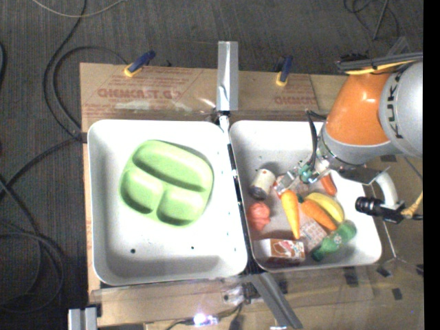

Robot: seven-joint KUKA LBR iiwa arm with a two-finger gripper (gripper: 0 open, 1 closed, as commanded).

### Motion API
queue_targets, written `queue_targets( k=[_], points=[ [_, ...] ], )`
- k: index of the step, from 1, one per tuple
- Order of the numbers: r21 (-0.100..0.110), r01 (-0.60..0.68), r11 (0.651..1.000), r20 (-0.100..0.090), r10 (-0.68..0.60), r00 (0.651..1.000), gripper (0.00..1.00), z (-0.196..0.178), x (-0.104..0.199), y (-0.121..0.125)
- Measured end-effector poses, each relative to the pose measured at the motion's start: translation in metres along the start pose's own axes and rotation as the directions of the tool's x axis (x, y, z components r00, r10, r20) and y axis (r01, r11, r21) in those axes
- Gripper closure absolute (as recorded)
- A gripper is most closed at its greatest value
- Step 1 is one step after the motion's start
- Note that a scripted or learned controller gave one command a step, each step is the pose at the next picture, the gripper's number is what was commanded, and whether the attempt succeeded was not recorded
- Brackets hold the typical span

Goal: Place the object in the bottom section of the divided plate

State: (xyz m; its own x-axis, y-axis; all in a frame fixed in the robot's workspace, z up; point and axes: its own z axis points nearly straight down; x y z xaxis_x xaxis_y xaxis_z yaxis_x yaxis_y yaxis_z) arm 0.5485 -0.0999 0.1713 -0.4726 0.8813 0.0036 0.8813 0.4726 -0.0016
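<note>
While the gripper (302,174) is hovering low in the right bin (275,135), whether it's gripping I cannot tell. Toy carrot (291,212) is lying just below it: probably light, rigid, slick plastic; grip mid-body across its width. Green divided plate (167,182) is sitting far left.

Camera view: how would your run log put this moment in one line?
arm: over right bin | gripper: above toys | green divided plate: left bin, no object placed

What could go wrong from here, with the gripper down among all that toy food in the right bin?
1. The toys are tightly packed: the carrot, banana and green bottle touch, so the gripper may catch the wrong one or two together.
2. The green divided plate lies in the other bin, so a weak grasp could drop mid-transfer.
</note>
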Motion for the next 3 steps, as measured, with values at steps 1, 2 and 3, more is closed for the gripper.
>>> queue_targets(
  k=[1, 2, 3],
  points=[
    [0.001, 0.042, 0.999, 0.000, -0.042, 0.999, 1.00, -0.059, 0.040, -0.031],
    [0.003, -0.237, 0.971, 0.005, 0.237, 0.971, 1.00, -0.148, -0.030, -0.015],
    [0.002, -0.358, 0.934, 0.005, 0.358, 0.934, 1.00, -0.185, -0.022, -0.011]
  ],
)
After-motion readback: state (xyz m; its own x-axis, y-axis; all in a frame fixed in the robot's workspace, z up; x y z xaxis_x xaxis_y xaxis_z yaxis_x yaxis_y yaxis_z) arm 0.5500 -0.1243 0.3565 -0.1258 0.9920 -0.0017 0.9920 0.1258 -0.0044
